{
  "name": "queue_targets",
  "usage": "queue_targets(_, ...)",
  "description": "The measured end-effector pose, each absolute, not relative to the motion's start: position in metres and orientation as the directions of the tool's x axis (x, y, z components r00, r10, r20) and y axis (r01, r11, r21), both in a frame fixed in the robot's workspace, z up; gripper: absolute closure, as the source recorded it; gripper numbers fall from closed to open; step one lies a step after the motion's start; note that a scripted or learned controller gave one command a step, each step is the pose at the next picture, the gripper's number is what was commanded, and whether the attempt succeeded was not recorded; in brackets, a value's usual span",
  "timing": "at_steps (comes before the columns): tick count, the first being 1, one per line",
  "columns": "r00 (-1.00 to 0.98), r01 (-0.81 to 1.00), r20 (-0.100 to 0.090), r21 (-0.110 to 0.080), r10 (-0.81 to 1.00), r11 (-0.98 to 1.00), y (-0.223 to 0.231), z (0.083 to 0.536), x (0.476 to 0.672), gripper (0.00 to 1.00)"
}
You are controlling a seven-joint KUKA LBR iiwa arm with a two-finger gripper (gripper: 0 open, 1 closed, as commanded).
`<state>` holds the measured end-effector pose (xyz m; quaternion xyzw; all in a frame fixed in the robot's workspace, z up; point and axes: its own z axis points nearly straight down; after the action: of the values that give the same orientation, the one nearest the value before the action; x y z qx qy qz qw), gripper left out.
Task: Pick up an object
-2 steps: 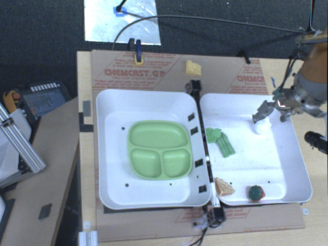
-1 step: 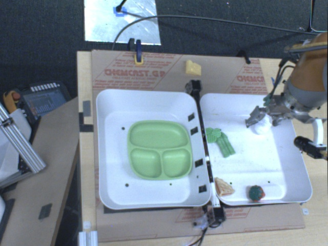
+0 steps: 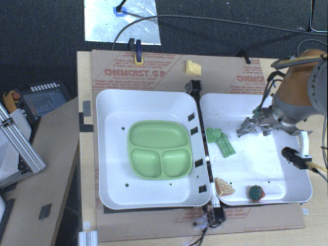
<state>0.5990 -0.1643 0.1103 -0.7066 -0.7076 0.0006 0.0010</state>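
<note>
The tool (image 3: 244,129) hangs over the far half of the right bin (image 3: 259,163), slanted down and toward the wall that the two bins share, and from this angle it cannot be told whether it is apart or together; nothing shows clamped in it. Behind it the arm (image 3: 302,86), orange at the band and grey below, comes in over the bin's right rim. The nearest thing to pick is a green piece (image 3: 220,141), long with a broader knobbly end, lying flat on the bin floor just beside the shared wall and a little nearer the camera than the tool, apart from it. Further toward the front of the same bin, a tan wedge (image 3: 224,187) lies in the front left corner close against the wall, and a small round teal thing (image 3: 255,192) with a reddish spot sits near the front rim, to the right of the wedge and apart from it. The left bin (image 3: 110,137) holds a pale green plate (image 3: 158,150) with three compartments, lying flat near its middle. Both bins rest on a printed cardboard sheet (image 3: 154,72) on the desk (image 3: 86,199). On the cardboard beyond the bins lie a small yellow block (image 3: 193,67) and, further left, a blue and yellow clamp (image 3: 137,53).
</note>
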Motion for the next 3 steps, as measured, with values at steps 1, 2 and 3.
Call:
queue_targets(1, -0.001, 1.0, -0.001, 0.004, 1.0, 0.001, -0.165, 0.125, 0.601, 1.0)
queue_targets(2, -0.004, 1.0, -0.002, 0.007, 1.0, 0.004, -0.167, 0.188, 0.607, 1.0)
queue_targets(3, -0.004, 1.0, -0.001, 0.005, 1.0, 0.004, -0.167, 0.217, 0.608, 1.0)
